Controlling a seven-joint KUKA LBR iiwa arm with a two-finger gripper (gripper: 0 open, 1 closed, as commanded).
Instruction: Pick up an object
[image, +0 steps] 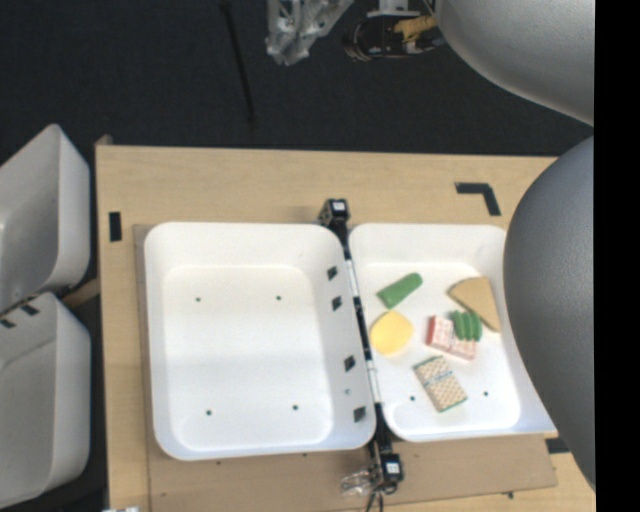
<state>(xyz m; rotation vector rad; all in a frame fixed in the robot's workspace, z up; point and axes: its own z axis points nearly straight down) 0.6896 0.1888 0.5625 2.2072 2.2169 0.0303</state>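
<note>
Camera view: no legible labels anywhere

Both bins are plain white: the left bin (240, 340) and the right bin (440, 250), each dotted with a few small dark marks on its floor. The table (250, 180) is pale tan wood with black corner markings. In the right bin lie a green oblong piece (400, 290), a yellow rounded piece (391, 333), a tan wedge (477, 298), a red-and-white block with a green top (453, 335), and a small packet chequered in tan and green (440, 383). The arm (555, 300) is grey.
</note>
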